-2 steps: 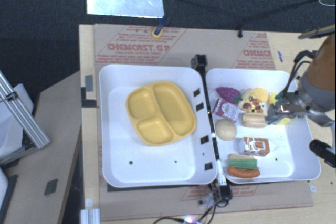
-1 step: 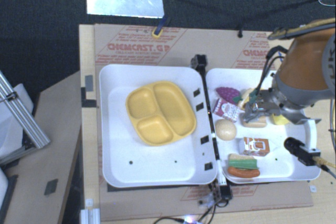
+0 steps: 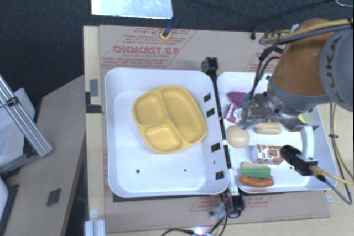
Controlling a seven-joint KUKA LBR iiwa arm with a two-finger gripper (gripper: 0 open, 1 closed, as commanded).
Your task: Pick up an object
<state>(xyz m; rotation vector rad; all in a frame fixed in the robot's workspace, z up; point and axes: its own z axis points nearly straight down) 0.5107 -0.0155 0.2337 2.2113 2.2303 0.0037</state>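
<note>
Surface: a pale bench (image 3: 61, 119) carries a cardboard sheet (image 3: 146, 41) with red print, and on it 2 shallow white bins stand side by side.
Left bin (image 3: 119, 135): it holds 1 yellow divided plate (image 3: 168, 118), lying flat near the middle, with 3 compartments and nothing in them.
Right bin (image 3: 235, 81): it holds 6 small things, all loose on the floor of the bin.
My arm (image 3: 301, 72): it reaches in from the right, its orange band above the grey wrist, and hangs over the upper half of the right bin.
My hand (image 3: 250, 112): it is low over the left part of the right bin, near the pink packet. I cannot tell whether it is open or closed, and nothing shows as gripped.
Purple item (image 3: 238, 98): at the upper left of the right bin, just beside my hand.
Pink packet (image 3: 232, 113): below the purple item, by the bin's left wall.
Cream ball (image 3: 238, 137): below the packet, close under my hand.
Beige roll (image 3: 268, 128): just right of the ball, below my wrist.
Red-and-white carton (image 3: 269, 153): below the roll.
Toy sandwich (image 3: 256, 176): at the near edge, showing green and orange layers.
</note>
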